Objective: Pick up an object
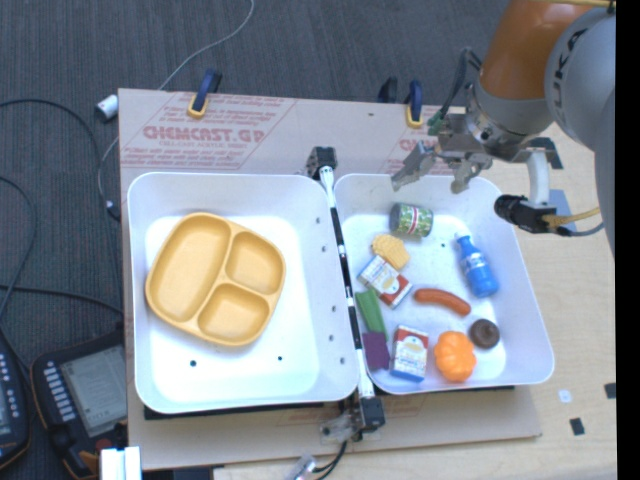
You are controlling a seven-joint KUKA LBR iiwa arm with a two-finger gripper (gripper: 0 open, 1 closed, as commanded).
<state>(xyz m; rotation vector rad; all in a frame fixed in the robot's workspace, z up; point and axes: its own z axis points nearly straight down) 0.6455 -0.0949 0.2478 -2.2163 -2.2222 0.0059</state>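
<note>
The arm [545, 38] is reaching in from the right, and its jaws [436, 173] are hanging spread wide over the far edge of the right bin [525, 298], with nothing between the fingers [408, 176]. Just below them, a small green can [411, 220] is lying on its side — the nearest thing to the jaws, though apart from them.

The other things are sitting lower in the same bin. A blue bottle [476, 265] is lying near the right wall. A yellow corn cob [391, 251] is resting just beside a small red and white carton [385, 279], with a sausage [442, 301] to their right. A green stick [370, 310] and a purple block [375, 349] are lying along the left wall, one after the other. Toward the near edge, a second carton [410, 353] is sitting just beside an orange [455, 356], and a chocolate doughnut [485, 334] is touching or nearly touching the orange's upper right.

The left bin [180, 388] is holding a yellow divided plate [215, 278], lying flat — its three compartments facing up. Both bins are resting on a board [205, 133] on the bench.
</note>
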